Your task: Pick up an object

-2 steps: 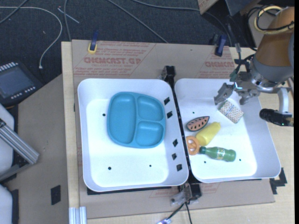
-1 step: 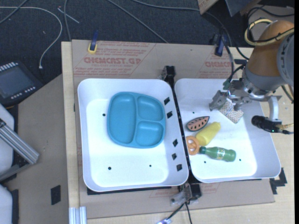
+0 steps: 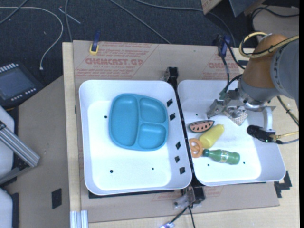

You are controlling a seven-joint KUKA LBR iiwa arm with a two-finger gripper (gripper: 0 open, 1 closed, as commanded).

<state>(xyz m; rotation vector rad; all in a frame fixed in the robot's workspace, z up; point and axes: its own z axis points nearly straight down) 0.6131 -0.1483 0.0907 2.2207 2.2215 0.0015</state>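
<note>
My gripper (image 3: 227, 109) hangs over the back part of the right bin (image 3: 266, 167), above and to the right of the toys. A watermelon slice (image 3: 201, 126) lies just below and left of it. Beside the slice lies a yellow bottle-shaped toy (image 3: 212, 135), tilted. An orange pretzel-like piece (image 3: 195, 147) sits by the bin's left wall. A green bottle (image 3: 222, 156) lies on its side near the front. I see nothing held by the gripper.
The left bin (image 3: 95, 141) holds a blue divided plate (image 3: 138, 121). A black divider with clips (image 3: 176, 127) runs between the bins. The arm's grey body and orange band (image 3: 270, 65) come in from the right over the bin's far corner.
</note>
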